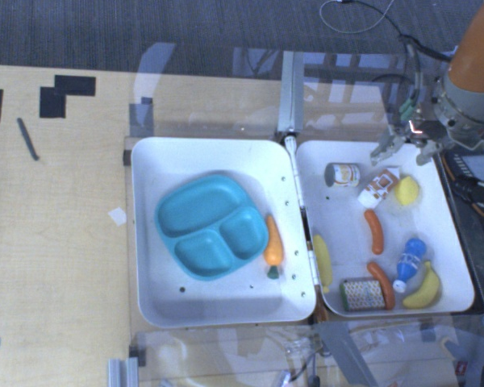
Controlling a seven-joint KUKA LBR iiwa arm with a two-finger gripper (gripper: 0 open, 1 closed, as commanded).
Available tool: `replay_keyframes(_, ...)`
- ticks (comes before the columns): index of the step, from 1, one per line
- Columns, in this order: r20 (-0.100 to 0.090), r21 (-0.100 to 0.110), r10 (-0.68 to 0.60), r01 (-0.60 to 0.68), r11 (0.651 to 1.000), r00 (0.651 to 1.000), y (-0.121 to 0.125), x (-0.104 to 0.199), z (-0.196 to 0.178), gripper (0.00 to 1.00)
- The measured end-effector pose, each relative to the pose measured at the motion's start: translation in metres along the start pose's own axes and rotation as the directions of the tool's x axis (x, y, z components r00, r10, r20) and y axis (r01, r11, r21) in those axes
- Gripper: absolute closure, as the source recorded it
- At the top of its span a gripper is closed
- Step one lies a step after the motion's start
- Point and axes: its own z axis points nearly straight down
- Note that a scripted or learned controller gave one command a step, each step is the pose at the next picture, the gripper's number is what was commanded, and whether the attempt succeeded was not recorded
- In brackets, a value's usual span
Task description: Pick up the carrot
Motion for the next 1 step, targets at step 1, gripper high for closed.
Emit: replay_keyframes(1, 0.002, -0.011, 0.076, -0.076, 0.997, 0.997, -0.015, -0.0486, 0.1913, 0.0)
